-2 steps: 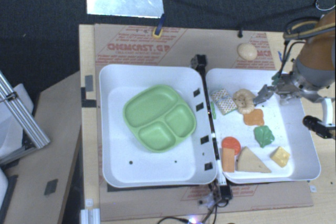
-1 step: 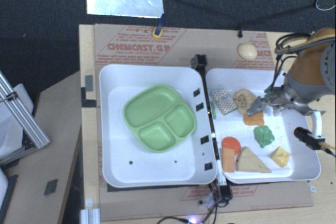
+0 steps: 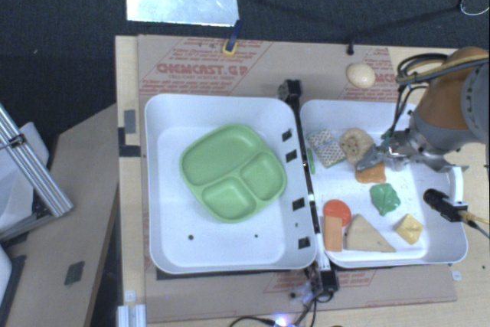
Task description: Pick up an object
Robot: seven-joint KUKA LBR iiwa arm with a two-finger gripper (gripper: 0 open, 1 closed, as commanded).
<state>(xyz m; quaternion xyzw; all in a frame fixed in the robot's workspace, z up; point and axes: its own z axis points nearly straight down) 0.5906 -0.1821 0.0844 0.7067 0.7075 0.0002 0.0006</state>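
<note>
Fingers of the gripper (image 3: pixel 374 160) look drawn close together right at the far edge of the orange block (image 3: pixel 371 174) in the right bin (image 3: pixel 440 245), though from this slanted view I can't honestly tell whether they pinch it or just touch its top, so I wouldn't call it held. That orange block lies near the middle of the bin, just near of the tan round biscuit (image 3: pixel 355 142) and just far-left of the green lump (image 3: pixel 385 197); the patterned pouch (image 3: pixel 326 148) sits further left by the divider. Nearer us are the red-and-orange piece (image 3: pixel 334 222), the pale wedge (image 3: pixel 367 236) and the small yellow cube (image 3: pixel 409 228). The left bin (image 3: pixel 164 241) carries the green divided plate (image 3: pixel 232 171). To do this step well, I'd say the tips should straddle the block squarely across its short sides and settle low before closing, keeping clear of the biscuit, which is crowded against it; then rise straight up, slowly, so a weak grip shows early
</note>
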